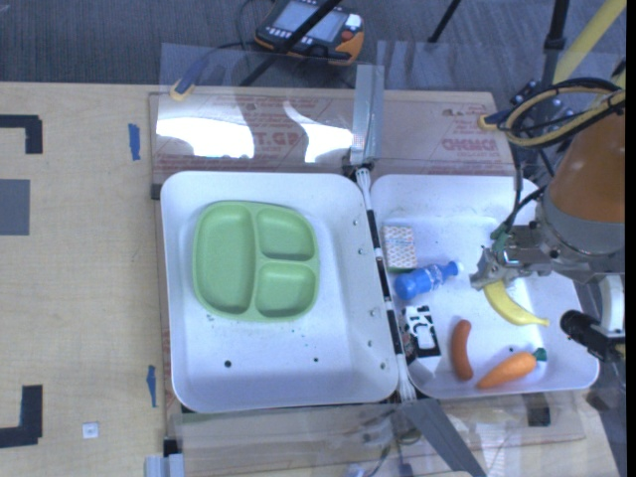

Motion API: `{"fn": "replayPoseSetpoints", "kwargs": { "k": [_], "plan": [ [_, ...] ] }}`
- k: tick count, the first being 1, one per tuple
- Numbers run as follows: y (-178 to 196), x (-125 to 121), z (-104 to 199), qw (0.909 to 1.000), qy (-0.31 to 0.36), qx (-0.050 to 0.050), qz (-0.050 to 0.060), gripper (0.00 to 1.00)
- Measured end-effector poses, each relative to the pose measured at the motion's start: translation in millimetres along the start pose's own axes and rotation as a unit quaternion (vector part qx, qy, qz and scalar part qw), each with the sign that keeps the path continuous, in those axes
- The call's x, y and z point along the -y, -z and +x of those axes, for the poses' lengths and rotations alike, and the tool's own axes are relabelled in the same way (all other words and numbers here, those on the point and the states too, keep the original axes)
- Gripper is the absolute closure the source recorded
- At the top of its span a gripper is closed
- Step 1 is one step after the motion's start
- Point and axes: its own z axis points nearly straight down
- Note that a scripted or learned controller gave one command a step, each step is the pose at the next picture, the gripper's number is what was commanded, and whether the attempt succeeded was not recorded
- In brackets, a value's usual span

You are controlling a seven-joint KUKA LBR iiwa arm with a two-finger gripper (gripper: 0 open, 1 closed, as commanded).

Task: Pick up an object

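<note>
Reaching for the banana [517, 307] looks like the step in hand, so take that fruit as your landmark. Nearest the camera from it lies the carrot [509, 368], well clear of it along the near wall of the right bin [467, 195]; to the carrot's left the sausage [462, 349] stands on end, also apart from the banana. Level with the banana and further left, the blue bottle [424, 279] lies on its side towards the seam between the bins. Directly over the banana's upper end you see the claw [500, 268], touching or nearly touching it; whether its tips are spread or pressed together you cannot tell from this slant, and nothing shows the fruit pinched. Just beyond the bottle sits a small patterned packet [398, 245]. Far across, in the left bin [189, 366], rests the green divided plate [255, 260]. My judgement: the grasp is not yet proven. Your next move calls for the tips to straddle the banana's curved body squarely, clamp, then lift straight up.
</note>
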Motion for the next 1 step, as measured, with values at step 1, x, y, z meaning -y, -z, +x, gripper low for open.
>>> {"fn": "replayPoseSetpoints", "kwargs": {
  "k": [1],
  "plan": [
    [29.5, -9.9, 1.6, 0.9982, -0.059, 0.002, -0.003, 1.0]
  ]
}}
